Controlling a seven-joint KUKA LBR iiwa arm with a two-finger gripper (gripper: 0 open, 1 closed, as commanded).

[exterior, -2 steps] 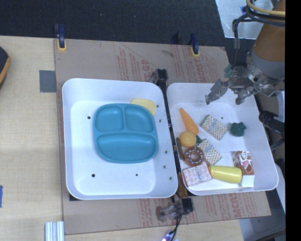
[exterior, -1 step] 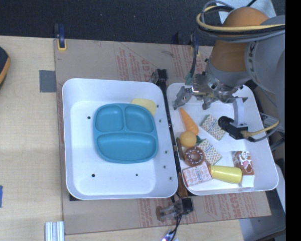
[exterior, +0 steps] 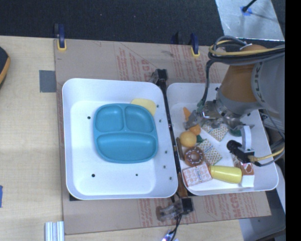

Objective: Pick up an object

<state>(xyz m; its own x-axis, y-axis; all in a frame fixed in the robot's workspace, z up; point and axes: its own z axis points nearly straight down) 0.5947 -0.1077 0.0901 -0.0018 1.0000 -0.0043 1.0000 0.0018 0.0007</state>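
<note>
Camera view has my gripper [exterior: 210, 115] low over the right bin's [exterior: 271, 182] cluttered far edge, jaw state I can't tell, so I'd bet on a snag or double-grab.

Arm: grey body, orange band, dark cabling.
The arm [exterior: 263, 84] has a rounded grey casing with a broad orange band [exterior: 238, 82] above the wrist. Black and yellow cables [exterior: 226, 43] loop over its top; the metal gripper [exterior: 210, 113] parts look silver-grey.
</note>
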